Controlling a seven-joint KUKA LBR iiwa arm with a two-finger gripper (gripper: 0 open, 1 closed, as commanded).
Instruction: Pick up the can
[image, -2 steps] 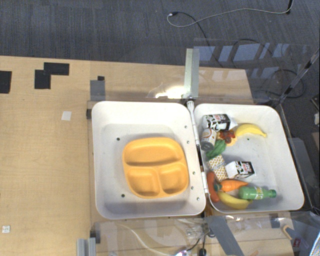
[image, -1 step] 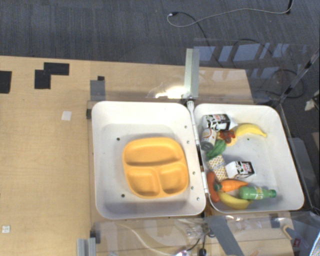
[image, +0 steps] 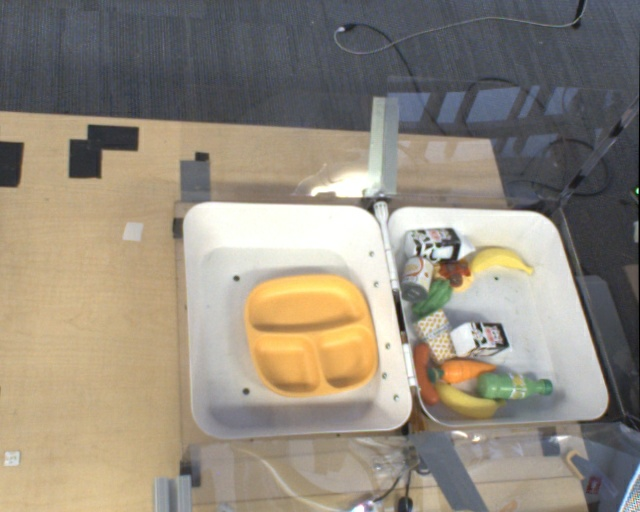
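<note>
Can (image: 413, 271) — a small metal cylinder, as best we can tell — lies on its side against the left wall of the right bin (image: 560, 330), between a black-and-white carton (image: 434, 243) and a green pepper (image: 434, 295). We judge the approach hasn't begun; about the gripper's state we cannot tell. Next we need a descent among crowding neighbours — smooth, round, prone to roll.

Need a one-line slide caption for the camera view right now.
Yellow tray in left bin; can among toy food along right bin's left wall.
</note>
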